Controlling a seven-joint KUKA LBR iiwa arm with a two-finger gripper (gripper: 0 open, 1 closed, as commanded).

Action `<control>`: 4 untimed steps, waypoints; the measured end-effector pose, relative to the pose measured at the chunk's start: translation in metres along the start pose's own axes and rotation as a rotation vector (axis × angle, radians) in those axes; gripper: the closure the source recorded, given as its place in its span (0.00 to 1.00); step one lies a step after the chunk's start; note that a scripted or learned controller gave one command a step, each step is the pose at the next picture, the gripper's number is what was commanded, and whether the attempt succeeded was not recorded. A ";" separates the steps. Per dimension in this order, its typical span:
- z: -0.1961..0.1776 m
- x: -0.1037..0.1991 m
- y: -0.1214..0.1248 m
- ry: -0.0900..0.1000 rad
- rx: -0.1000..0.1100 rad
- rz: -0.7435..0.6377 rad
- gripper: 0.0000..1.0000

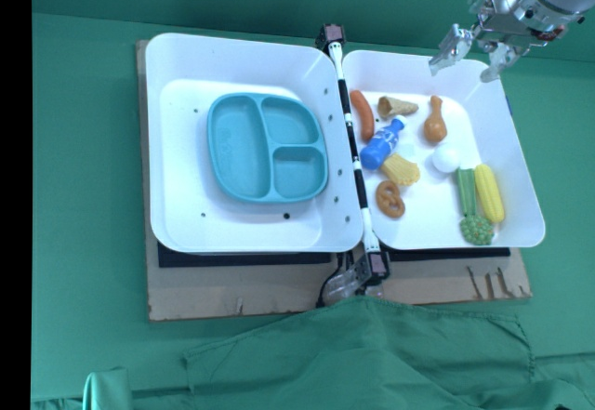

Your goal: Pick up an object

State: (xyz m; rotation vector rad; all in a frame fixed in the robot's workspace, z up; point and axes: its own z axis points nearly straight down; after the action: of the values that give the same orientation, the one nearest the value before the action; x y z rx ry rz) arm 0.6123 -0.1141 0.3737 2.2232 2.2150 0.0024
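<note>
Approach step: gripper (470, 57) hovers over right bin (521, 180) far rim, jaws spread wide, nothing between them. Nearest pick: toy drumstick (435, 119) just below, beside white ball (446, 158). Next: descend, centre on one item, close.

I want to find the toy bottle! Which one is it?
Look in the right white bin, the one full of toy food. Near its left side, beside the long red sausage, lies the bottle. It is the only blue toy there, with a white cap.
</note>
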 end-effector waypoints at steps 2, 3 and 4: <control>0.051 -0.001 -0.010 0.000 0.004 0.001 0.00; 0.103 0.007 -0.006 0.000 0.004 -0.001 0.00; 0.143 0.002 -0.004 -0.001 0.004 0.001 0.00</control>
State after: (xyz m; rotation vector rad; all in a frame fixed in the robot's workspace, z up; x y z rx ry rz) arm 0.6084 -0.1122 0.2304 2.2256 2.2157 -0.0027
